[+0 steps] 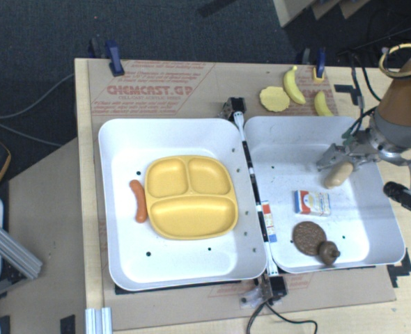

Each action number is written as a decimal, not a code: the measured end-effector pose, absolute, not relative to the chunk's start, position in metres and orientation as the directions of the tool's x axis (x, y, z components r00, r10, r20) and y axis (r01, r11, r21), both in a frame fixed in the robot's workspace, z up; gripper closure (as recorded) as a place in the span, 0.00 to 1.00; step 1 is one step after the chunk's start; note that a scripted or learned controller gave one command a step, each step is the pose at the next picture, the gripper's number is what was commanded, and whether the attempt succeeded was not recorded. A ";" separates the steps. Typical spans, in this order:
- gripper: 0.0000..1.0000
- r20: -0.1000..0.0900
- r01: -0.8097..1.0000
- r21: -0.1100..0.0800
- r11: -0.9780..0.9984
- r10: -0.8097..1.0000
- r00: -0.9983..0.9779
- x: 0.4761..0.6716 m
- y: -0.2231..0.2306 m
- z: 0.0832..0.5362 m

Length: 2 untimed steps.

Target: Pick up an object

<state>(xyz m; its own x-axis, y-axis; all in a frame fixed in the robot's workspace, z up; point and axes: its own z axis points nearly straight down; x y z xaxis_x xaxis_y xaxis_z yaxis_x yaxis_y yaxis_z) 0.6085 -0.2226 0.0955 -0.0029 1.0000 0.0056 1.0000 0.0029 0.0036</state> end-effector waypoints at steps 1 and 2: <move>1.00 -0.001 1.000 0.005 0.003 1.000 -0.003 0.606 -0.223 0.106; 1.00 -0.004 1.000 0.009 0.005 1.000 -0.005 0.624 -0.155 0.089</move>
